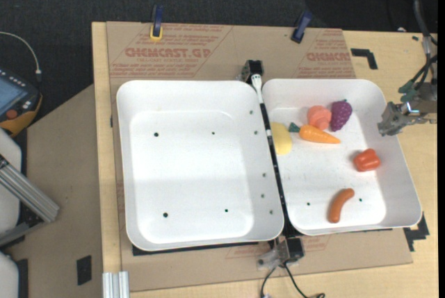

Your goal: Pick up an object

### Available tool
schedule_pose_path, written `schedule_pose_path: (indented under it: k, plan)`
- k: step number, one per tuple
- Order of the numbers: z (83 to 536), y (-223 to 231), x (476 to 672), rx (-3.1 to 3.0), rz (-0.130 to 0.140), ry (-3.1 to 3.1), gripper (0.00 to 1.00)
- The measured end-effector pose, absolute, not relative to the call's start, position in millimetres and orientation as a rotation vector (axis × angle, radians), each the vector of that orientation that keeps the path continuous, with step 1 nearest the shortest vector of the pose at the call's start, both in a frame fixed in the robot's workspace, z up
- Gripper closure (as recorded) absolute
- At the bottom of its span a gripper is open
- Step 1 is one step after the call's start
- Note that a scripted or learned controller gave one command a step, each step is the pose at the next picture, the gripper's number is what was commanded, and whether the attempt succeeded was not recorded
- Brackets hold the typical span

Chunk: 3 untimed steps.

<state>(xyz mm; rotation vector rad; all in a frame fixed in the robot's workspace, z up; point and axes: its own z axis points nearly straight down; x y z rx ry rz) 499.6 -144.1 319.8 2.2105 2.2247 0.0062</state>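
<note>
The right white bin (389, 210) holds several toy foods. A yellow fruit (281, 139) lies against its left wall. An orange carrot (320, 135) sits beside a pink piece (319, 115) and a purple grape bunch (340, 114). A red pepper (366, 160) lies toward the right, and a brown sausage (340, 205) lies near the front. My gripper (393, 119) hangs over the bin's right rim, right of the grapes and above the pepper in the view, with nothing seen in it.
The left white bin (132, 171) stands beside the right one on a cardboard sheet (208, 46). Blue clamps (157, 20) hold the sheet at the back. Cables run at the right edge (424, 78).
</note>
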Motion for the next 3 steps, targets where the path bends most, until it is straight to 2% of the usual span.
schedule_pose_path:
  k: [1,2,3]
  plan:
    - [323.7,-115.9,531.4,2.214,0.004,2.222,1.00]
    - [252.6,-205.8,476.8,2.238,-0.009,2.213,1.00]
    - [311.3,-123.2,514.9,2.206,0.009,2.228,1.00]
